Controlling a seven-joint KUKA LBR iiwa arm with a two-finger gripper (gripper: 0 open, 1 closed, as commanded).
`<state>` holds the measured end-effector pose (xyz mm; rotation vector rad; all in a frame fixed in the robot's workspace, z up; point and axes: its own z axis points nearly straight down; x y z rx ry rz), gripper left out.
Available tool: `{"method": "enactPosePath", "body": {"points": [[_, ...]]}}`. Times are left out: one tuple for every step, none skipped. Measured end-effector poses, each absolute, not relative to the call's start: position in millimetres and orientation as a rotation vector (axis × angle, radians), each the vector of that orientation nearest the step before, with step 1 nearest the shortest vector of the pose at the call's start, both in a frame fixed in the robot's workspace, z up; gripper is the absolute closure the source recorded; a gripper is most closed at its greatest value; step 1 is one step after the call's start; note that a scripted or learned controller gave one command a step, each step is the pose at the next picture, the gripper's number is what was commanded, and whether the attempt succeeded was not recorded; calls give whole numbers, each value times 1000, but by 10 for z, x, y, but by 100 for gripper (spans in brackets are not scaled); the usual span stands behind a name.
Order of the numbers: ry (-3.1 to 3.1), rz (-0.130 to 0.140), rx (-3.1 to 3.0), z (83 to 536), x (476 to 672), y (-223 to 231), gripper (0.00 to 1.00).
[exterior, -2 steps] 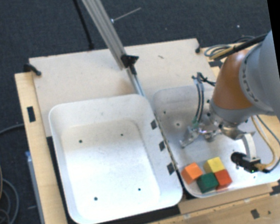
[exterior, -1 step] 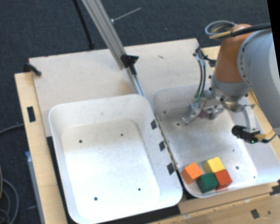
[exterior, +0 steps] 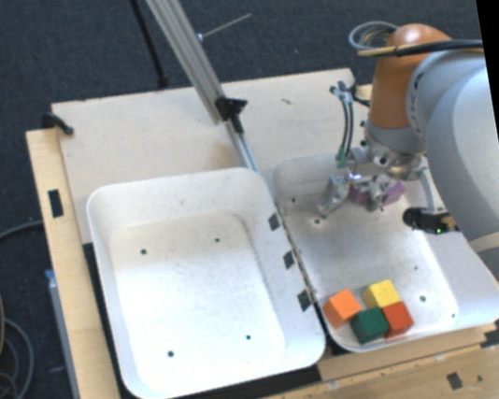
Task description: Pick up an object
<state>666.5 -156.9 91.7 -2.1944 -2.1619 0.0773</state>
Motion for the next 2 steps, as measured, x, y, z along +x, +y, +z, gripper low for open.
{"method": "enactPosePath", "body": {"points": [[-2140, 36, -2161, 921, 6683, -2069, 0], [-2152, 45, -2156, 920, 6684, -2056, 0]]}}
